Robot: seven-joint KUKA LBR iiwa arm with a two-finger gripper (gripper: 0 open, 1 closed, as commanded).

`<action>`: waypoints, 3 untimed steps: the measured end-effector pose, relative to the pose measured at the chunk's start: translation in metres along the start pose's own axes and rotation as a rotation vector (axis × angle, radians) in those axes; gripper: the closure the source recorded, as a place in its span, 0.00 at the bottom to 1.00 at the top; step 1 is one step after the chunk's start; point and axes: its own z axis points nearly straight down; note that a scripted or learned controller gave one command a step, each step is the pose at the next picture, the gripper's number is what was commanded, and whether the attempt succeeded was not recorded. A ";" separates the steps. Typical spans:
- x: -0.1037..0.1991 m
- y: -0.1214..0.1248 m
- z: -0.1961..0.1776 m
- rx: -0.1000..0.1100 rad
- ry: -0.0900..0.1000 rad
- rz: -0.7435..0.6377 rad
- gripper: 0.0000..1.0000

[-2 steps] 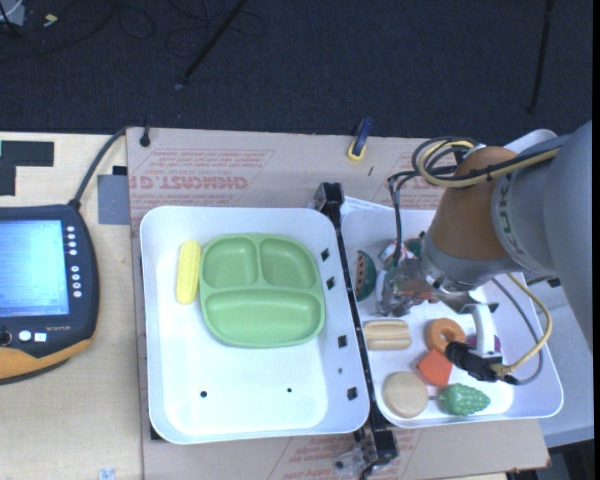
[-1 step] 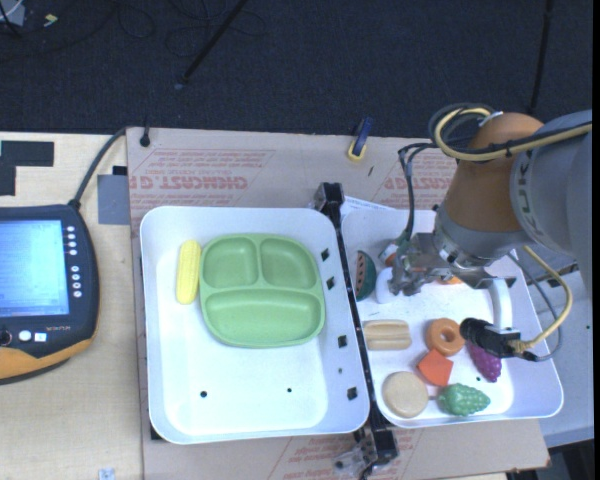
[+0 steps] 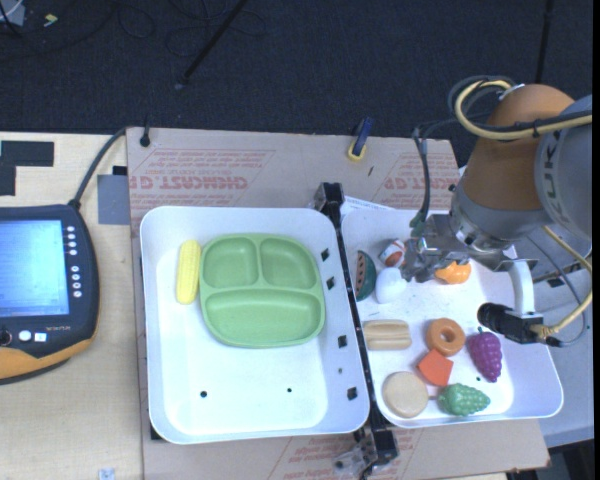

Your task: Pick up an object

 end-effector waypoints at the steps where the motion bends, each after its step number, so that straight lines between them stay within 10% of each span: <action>1: -0.001 0.001 -0.025 -0.001 0.000 -0.001 1.00; 3: 0.108 0.030 -0.034 0.001 0.000 -0.002 1.00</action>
